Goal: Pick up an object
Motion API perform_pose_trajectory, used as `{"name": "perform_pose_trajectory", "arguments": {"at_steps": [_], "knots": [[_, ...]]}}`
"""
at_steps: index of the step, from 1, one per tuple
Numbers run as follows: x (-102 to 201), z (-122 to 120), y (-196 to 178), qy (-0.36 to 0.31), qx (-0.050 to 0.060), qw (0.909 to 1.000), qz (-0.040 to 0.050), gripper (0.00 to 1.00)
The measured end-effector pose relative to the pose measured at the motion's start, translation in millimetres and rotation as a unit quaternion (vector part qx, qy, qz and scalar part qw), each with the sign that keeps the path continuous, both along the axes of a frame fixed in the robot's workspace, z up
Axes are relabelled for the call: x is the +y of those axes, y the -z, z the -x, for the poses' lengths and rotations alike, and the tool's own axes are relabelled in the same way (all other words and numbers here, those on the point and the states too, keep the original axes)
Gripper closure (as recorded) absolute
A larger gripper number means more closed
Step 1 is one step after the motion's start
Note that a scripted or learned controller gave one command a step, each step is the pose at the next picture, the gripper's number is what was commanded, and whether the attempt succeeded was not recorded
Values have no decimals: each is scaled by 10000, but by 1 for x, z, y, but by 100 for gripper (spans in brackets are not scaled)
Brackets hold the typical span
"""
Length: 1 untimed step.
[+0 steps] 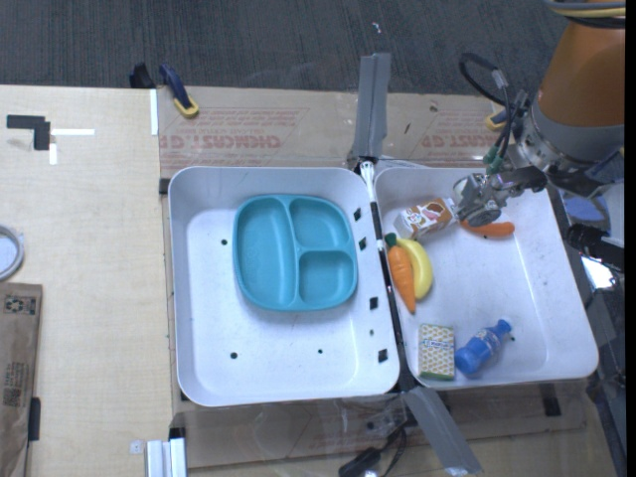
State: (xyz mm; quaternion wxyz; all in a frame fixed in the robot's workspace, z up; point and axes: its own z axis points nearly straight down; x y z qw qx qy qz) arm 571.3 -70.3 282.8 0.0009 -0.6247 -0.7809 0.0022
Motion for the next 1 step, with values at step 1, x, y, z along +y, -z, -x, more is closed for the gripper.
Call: {"name": "perform_pose_trajectory", "arguments": {"at_steps": [1], "knots": [[-1,-1,-5,2,28,10000,10,100]]}}
